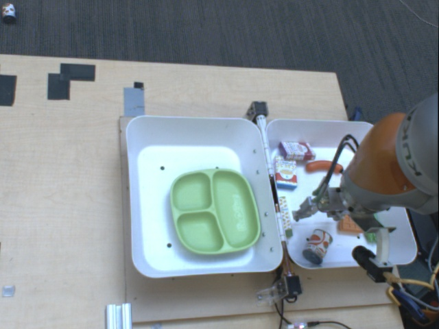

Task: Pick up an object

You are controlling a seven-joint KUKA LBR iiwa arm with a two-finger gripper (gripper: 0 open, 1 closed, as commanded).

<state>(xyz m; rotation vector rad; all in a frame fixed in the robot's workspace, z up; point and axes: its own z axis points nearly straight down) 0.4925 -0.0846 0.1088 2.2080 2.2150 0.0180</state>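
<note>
Desk (68,184) of pale wood carries two white bins side by side. Left bin (147,184) holds a green divided plate (215,211), its long axis running from upper left to lower right. Right bin (405,245) holds small items: a purple packet (295,149) at the top, a red-and-white carton (285,173) below it standing roughly upright in the view, an orange sausage (317,166) lying almost crosswise, and a small can (317,244) near the front, tilted with its dark end down-left. Above the can hangs the hand (306,208); whether it grips anything I cannot tell.
</note>
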